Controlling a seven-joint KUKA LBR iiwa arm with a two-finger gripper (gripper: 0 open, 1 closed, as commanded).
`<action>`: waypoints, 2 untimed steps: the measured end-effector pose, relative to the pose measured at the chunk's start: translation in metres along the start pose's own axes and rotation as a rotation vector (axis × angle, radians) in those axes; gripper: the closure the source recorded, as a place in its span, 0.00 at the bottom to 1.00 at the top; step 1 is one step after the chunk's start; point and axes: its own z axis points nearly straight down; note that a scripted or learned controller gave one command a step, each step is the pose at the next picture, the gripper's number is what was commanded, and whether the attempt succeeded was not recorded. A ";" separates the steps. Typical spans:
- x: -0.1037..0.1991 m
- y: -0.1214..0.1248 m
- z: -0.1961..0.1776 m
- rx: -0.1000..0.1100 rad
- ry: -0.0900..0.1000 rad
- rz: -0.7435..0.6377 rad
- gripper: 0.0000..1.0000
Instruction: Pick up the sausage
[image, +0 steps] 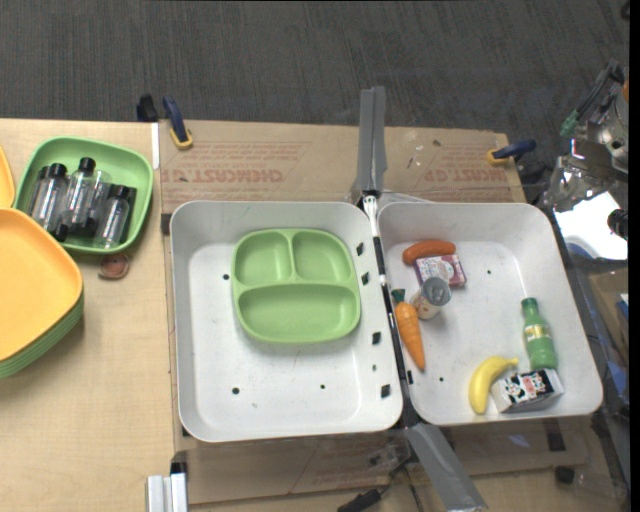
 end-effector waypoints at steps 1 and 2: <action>0.017 0.010 0.143 0.003 0.000 0.410 1.00; 0.017 0.010 0.134 0.004 -0.002 0.407 1.00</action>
